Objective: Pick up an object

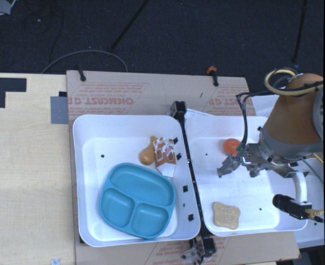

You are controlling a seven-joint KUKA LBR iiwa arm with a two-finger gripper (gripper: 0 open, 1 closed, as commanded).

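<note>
Far to the gripper's left, in the left bin (88, 148), lie a blue divided tray (137, 199) and, just above it, a brown and white patterned item (159, 151), perhaps a soft toy. In the right bin (206, 131), the gripper (227, 167) hangs low, nothing between its fingers; open or closed, cannot tell. Orange ball (231, 145) sits just above it, tan biscuit-shaped piece (226, 215) below, apart.
</note>
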